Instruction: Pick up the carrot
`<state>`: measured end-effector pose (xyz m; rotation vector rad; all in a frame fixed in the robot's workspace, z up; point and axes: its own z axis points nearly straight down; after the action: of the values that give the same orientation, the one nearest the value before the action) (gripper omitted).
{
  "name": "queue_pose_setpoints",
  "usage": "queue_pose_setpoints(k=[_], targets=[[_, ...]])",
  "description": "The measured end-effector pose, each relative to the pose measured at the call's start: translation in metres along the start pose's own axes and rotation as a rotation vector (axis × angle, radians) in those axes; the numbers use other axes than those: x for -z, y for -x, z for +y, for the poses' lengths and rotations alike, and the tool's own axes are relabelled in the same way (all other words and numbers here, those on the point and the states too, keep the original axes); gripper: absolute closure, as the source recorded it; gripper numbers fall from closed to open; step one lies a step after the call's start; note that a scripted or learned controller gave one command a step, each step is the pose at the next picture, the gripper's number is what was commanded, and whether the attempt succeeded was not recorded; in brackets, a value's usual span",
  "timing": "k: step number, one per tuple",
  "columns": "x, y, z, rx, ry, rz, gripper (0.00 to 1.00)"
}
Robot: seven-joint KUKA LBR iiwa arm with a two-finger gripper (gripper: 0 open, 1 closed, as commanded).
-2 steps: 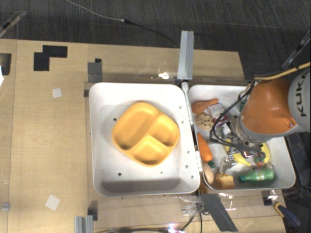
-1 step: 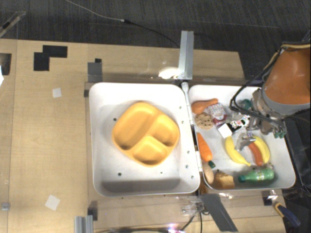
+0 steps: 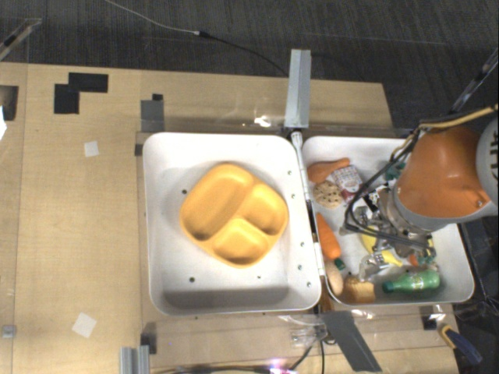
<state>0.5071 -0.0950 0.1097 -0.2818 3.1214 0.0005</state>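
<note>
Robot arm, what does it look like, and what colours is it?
The grey robot arm has a big rounded orange band above its wrist. Black cables loop beside it, and a yellow cable runs along the top. The metal claw underneath looks silvery grey, with bits of wiring around it.

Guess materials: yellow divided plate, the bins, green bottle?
Yellow divided plate: looks like moulded plastic, smooth with a soft sheen, rounded compartments. White bins: probably thin formed plastic or painted sheet, matte, small dark holes in the floor; unclear which. Green bottle: likely glossy plastic, judging by the highlights along its side.
</note>
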Motion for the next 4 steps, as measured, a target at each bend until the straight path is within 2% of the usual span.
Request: queue_pose_setpoints(k=[1, 2, 3, 4], targets=[[-0.02, 0.002, 0.002, -0.068, -0.003, -0.007, 0.0], [-0.006, 0.006, -0.047, -0.456, -0.003, -0.002, 0.0], [-0.02, -0.014, 0.012, -0.569, -0.002, -0.01, 0.0], [-0.02, -0.015, 0.011, -1.001, 0.0, -0.005, 0.0]])
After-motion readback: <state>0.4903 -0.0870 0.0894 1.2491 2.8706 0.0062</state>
